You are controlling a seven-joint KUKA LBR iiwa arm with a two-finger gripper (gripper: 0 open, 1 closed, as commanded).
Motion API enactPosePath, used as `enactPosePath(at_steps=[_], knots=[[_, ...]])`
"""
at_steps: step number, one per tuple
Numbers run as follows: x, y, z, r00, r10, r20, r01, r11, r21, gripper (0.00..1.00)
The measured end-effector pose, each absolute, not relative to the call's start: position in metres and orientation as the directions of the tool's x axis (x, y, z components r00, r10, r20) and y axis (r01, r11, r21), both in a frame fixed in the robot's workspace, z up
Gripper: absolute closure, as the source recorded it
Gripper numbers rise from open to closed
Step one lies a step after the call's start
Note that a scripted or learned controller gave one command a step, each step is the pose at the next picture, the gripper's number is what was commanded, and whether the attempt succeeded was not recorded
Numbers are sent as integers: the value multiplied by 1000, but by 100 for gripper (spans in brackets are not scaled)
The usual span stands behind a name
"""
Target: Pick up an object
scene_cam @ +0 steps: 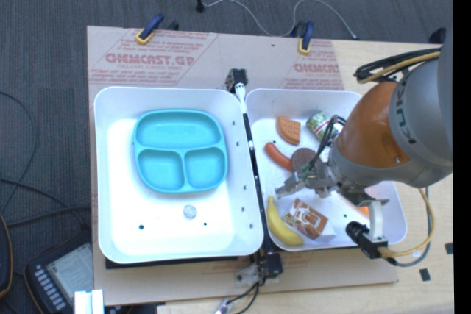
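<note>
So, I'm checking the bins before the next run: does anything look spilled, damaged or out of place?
Nothing stands out. The blue tray lies flat in the left bin; the banana, sausage and snack packet lie inside the right bin.

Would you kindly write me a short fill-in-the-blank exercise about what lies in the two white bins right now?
1. The light blue three-compartment plastic plate lies in the ____ bin of the camera view.
2. The yellow banana lies against the right bin's ____ wall, near the front corner.
3. The reddish-brown sausage lies just below the orange ____-shaped pizza slice.
4. The gripper hangs over the ____ bin.

Missing words: left; left; wedge; right
</note>
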State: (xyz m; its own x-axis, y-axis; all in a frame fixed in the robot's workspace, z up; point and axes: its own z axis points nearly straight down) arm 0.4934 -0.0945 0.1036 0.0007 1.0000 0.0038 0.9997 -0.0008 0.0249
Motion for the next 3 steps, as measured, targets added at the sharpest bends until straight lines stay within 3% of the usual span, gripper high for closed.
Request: enactPosePath(at_steps=[1, 2, 3], knots=[[487, -95, 88, -1, 1000, -2, 1000, 1, 10, 0], [487, -95, 98, 0, 1000, -2, 1000, 0, 11, 100], [556, -21, 185, -2, 1000, 0, 1000, 2, 2, 100]])
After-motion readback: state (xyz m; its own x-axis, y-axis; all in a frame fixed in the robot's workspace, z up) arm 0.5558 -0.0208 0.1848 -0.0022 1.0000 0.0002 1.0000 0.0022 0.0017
